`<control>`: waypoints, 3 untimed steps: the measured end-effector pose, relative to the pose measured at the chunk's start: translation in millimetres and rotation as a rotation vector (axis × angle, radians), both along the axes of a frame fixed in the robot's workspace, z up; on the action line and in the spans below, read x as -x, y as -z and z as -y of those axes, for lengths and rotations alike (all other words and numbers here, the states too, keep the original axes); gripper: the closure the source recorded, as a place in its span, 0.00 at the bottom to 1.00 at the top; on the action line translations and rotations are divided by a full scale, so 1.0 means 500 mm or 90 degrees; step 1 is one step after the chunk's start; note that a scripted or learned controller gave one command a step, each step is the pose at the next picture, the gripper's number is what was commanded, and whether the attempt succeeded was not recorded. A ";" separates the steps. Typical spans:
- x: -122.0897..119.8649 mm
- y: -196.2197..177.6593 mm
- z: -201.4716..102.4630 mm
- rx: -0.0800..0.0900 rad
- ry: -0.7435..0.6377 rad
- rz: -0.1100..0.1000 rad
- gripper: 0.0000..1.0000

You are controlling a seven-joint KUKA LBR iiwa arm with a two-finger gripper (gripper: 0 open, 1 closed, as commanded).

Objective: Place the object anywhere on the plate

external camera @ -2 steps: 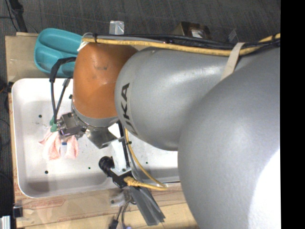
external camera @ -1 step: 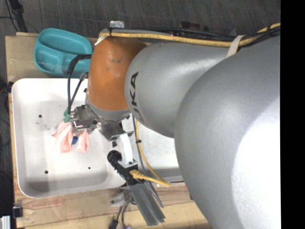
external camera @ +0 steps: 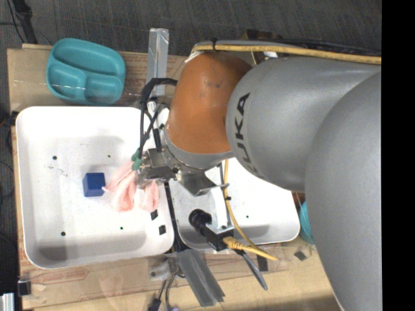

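because the arm (external camera: pixel 285 128) is filling the right of the view, most of the right bin (external camera: pixel 266 222) is lying hidden under it, and only a strip of that bin's white floor is showing near the front. the tool (external camera: pixel 150 167) is sitting over the left bin's right wall, mostly covered by the orange band (external camera: pixel 204 109) and black cables (external camera: pixel 152 115), so i cannot tell how it is set or whether it is gripping anything. a pink cloth (external camera: pixel 130 190) is lying crumpled in the left bin (external camera: pixel 39 173), just below and beside the tool; whether the two are touching is hard to make out. a blue block (external camera: pixel 94 184) is resting on the floor of the same bin, just left of the cloth and apart from the tool. a teal plate (external camera: pixel 85 70) with divided sections is sitting on the worktop (external camera: pixel 136 63) beyond the left bin's far edge, well apart from the block. a yellow cable (external camera: pixel 249 248) is trailing out across the front of the right bin. something teal (external camera: pixel 305 225) is peeking out at the right bin's far side, cut off by the arm.
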State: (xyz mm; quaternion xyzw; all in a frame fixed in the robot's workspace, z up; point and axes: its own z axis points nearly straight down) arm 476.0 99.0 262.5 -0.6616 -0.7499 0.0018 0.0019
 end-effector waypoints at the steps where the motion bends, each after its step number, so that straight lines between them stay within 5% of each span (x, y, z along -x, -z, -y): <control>1: -0.116 -0.018 0.201 0.000 0.036 0.002 1.00; 2: -0.172 0.017 0.075 0.000 0.006 0.001 1.00; 3: -0.064 0.145 0.044 0.001 0.004 -0.001 1.00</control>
